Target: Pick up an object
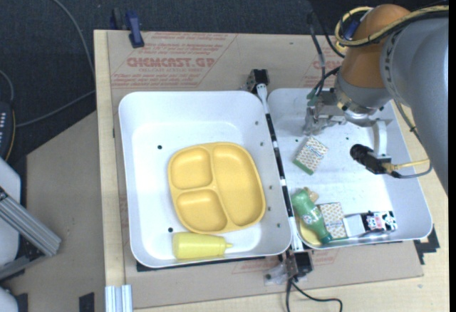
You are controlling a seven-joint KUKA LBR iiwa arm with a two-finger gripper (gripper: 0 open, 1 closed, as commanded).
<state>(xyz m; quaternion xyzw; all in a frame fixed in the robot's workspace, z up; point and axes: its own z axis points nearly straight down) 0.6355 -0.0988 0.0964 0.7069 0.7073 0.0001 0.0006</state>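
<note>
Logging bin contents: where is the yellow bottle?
The yellow bottle lies in the left bin, at its near edge, just below the yellow divided plate.

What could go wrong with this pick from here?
1. The tool hangs over the right white bin beside the small green-and-white patterned packet, which looks flat: fingers may slide off it.
2. The packet sits near the divider between the bins, so a low approach could hit the rim.
3. The green bottle, patterned card and black-and-white item crowd the near corner, likely a multi-object grab.
</note>
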